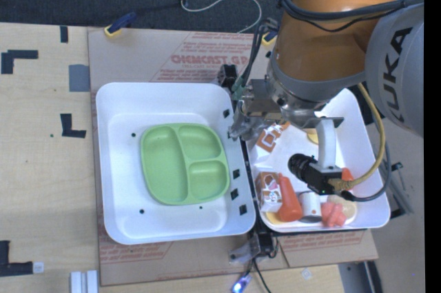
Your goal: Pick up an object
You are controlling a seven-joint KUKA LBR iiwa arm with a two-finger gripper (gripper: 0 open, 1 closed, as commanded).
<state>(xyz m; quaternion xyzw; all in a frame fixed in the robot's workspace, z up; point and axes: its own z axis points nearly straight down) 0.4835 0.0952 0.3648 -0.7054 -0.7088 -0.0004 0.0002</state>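
Observer: Gripper (240, 120) position?

Recorder: Low at the 10 o'clock edge of the right bin (375, 221), over the seam where it meets the left bin (110, 112). The grey-and-orange arm (331, 16) covers the right bin's 12 o'clock half.

Observer: Opening and grasp?

Recorder: Cannot tell. The wrist housing hides the tip, so neither its opening nor any hold on a thing can be read.

Observer: Candidates for pick-up?

Recorder: All in the right bin. Orange-and-white carton (269, 138) at 9 to 10 o'clock, just beside the gripper toward 4 o'clock; contact not resolvable. Brown-and-white packet (270, 188) at 8 o'clock, touching a red piece (290, 206) at 7 o'clock. Salmon-pink piece (334, 214) at 6 o'clock, near the rim. The lower three lie close together.

Observer: Left bin?

Recorder: Green divided plate (185, 164), three compartments, flat near centre, well apart from the gripper.
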